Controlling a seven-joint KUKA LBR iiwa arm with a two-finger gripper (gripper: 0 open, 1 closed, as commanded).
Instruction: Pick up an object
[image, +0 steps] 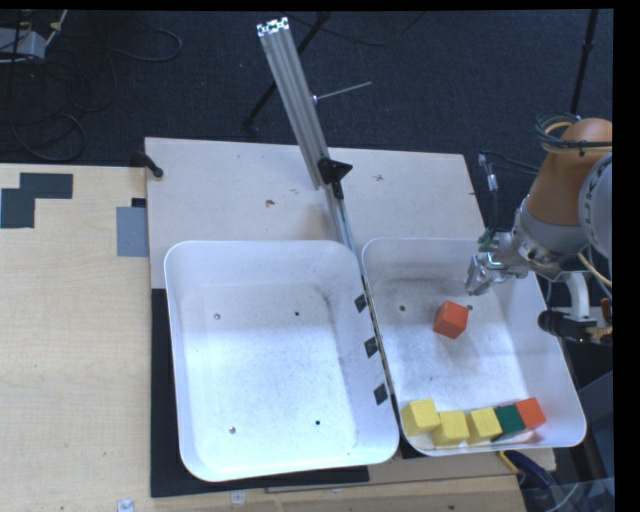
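Both white bins (265, 360) look like smooth plastic, faintly glossy, with dark speckling on the floors. Bench top (70, 330) pale wood grain, matt; slanted rail (300, 110) ribbed bare metal. Orange cube (451, 320) and front-row blocks (470, 422) matt, plain-coloured.

- one fixed camera, above the bench (240, 185), looking down at a slant.
- far enough back to frame the left bin (262, 262) and right bin (545, 345) together.
- arm (560, 200) enters from the frame's right.
- floor along the top edge.
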